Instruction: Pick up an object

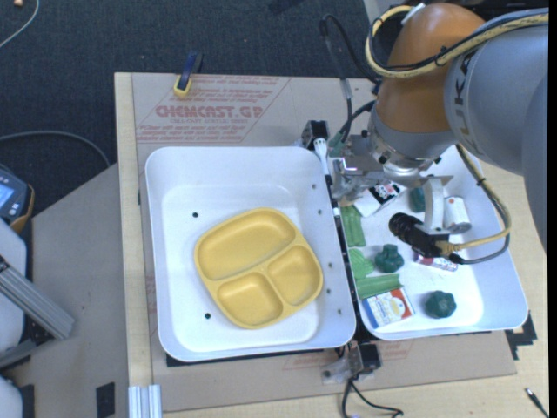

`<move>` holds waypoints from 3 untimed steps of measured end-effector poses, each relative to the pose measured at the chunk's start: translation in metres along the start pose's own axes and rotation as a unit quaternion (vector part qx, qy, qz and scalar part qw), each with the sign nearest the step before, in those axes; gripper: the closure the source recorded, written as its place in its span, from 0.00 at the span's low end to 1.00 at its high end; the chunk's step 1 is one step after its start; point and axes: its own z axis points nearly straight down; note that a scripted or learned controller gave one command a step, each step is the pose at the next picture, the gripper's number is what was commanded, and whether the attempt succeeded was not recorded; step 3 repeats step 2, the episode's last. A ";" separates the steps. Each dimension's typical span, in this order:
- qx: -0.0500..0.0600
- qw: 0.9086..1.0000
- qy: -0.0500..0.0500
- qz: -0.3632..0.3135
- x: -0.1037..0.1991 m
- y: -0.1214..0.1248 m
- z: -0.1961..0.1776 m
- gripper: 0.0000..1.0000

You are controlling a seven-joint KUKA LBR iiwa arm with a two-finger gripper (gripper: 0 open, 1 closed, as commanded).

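Clearly the green strip (353, 230) lies lengthwise along the bin wall (333, 233); finger state unclear

- The bench is viewed from one fixed camera above, looking down at a slant.
- Both the left bin (165, 233) and the right bin (496, 286) are taken in from moderate distance.
- The arm (452, 68) is seen entering from the right, close beneath the lens.
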 end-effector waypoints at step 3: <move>0.004 1.000 -0.001 0.003 -0.001 0.010 0.018 1.00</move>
